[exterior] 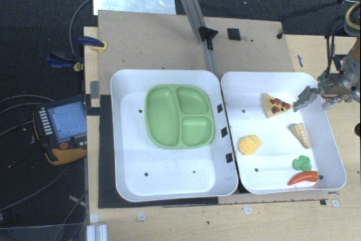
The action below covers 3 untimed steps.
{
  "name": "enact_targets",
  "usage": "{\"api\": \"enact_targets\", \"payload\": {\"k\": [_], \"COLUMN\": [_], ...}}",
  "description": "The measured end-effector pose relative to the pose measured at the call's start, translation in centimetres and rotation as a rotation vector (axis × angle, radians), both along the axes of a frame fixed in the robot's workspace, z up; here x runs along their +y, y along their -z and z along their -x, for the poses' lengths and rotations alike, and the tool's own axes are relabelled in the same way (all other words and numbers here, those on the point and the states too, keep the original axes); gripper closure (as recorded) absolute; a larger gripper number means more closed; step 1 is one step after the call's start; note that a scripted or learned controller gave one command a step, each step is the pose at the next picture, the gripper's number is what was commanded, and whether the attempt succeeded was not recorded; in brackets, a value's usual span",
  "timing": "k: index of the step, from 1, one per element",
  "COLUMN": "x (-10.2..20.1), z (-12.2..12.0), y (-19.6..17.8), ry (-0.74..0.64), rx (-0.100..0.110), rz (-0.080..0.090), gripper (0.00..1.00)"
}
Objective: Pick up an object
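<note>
Camera view shows the gripper (pixel 300 100) near the pizza slice (pixel 274 105) in the right bin (pixel 338 163) (1 of 5 toys); approach step; next, straddle it; finger state unclear.

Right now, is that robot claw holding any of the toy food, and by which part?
Nothing is held. The gripper hovers beside the pizza slice, with nothing between its jaws.
</note>
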<state>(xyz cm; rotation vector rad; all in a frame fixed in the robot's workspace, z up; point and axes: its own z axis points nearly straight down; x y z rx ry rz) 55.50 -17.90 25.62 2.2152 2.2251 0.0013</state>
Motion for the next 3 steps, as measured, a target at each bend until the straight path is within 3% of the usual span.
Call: {"api": "enact_targets", "payload": {"k": [3], "x": [-0.5], "z": [0.9], "y": [14.9], "ry": [0.004], "rx": [0.004], "rz": [-0.001], "gripper": [0.0]}}
